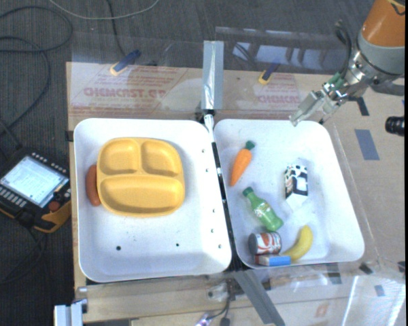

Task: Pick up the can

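While lying on its side in the right bin's point(340, 182) near corner, red-and-silver can point(265, 242), gripper point(306, 111) fingers spread, hovering above far rim.

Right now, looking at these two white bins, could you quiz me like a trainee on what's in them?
1. True or false: the can lies in the same bin as the yellow divided tray.
2. Which item touches or nearly touches the can? A) carrot B) banana C) milk carton
3. Fill in: the tool hangs above the right bin's ______ edge, away from the can.

Key: 1 false, the can lies at the right bin's near edge, and the tray sits in the left bin. 2 B, the banana lies just right of the can. 3 far.
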Tool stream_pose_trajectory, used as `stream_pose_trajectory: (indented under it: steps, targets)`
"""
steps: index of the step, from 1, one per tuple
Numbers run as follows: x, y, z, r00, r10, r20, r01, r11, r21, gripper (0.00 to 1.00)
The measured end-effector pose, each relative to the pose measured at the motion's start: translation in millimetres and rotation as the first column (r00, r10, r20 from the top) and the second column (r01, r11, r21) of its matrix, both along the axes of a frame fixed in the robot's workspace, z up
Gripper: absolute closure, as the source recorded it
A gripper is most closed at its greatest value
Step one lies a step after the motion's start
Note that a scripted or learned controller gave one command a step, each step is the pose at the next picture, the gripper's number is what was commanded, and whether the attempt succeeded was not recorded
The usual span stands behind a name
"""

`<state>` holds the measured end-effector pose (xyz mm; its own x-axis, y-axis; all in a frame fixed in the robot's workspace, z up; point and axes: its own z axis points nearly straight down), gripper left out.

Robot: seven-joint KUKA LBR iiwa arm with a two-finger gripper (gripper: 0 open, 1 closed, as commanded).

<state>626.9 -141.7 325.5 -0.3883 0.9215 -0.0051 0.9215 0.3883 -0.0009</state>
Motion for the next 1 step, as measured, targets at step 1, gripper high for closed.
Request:
stream_pose_trajectory:
  steps: [1]
  targets:
    - [-43.9, 80.4, -133.1, 0.99, 0.138, -0.003, -0.138, 0.99, 0.007, 0.0]
